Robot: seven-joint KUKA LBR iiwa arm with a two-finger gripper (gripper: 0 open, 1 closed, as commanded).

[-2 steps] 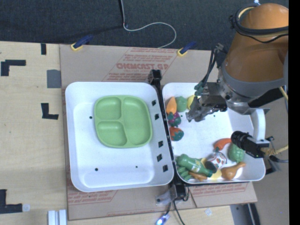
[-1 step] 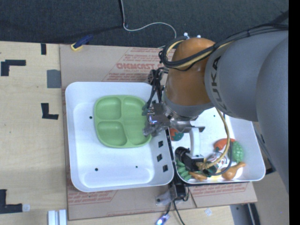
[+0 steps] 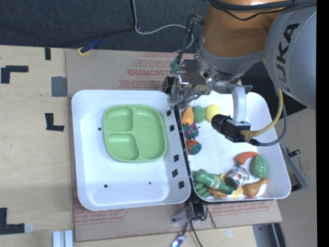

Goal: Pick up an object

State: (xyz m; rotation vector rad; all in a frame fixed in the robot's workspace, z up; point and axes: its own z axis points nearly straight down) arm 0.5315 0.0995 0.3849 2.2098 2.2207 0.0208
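My gripper [image 3: 178, 98] hangs under the big orange and grey wrist, over the far left corner of the right bin [image 3: 272, 138], close to the wall between the two bins. Just below it lies an orange carrot-shaped toy [image 3: 188, 115], and a yellow lemon [image 3: 212, 111] sits to the toy's right. A purple grape bunch [image 3: 192, 131] and a small orange and green toy [image 3: 193, 146] lie further toward the front along the left wall. I see nothing lifted off the bin floor.
The left bin [image 3: 90, 138] holds a green divided plate [image 3: 134, 133]. At the right bin's front lie several toys: green vegetables [image 3: 205, 179], a small can [image 3: 237, 175], a green fruit [image 3: 258, 165] and an orange pear [image 3: 252, 189]. A black cable fitting [image 3: 226, 126] hangs over the bin.
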